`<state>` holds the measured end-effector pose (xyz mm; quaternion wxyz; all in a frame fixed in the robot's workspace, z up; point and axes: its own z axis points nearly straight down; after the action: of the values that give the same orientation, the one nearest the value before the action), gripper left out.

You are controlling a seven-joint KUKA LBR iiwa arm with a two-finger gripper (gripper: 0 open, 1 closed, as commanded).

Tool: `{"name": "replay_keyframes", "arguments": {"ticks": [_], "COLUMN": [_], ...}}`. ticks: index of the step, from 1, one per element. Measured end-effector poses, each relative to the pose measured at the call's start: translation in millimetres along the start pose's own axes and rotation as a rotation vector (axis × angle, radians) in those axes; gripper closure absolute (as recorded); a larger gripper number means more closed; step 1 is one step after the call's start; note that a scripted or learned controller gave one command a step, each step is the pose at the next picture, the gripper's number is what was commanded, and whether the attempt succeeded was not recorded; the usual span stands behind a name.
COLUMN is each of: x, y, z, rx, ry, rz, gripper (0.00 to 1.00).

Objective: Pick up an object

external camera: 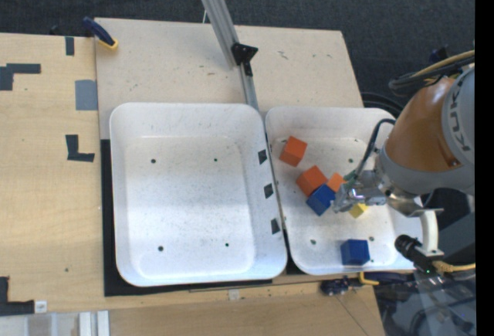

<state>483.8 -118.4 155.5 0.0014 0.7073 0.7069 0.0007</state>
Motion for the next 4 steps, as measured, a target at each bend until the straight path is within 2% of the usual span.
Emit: {"name": "replay_keyframes", "arguments": {"ticks": [1,2,4], "x": [10.0,5.4,115.9], "y": [5.1,7.4,49.5], "z": [-54.7,-97.8,-73.9], "rx": [-0.002,-0.001,0.005], "ry": [0.000,0.000,0.002], "rz": [-0.003,-0.002,-0.007], "gripper": [1.00,1.00,1.00]}}
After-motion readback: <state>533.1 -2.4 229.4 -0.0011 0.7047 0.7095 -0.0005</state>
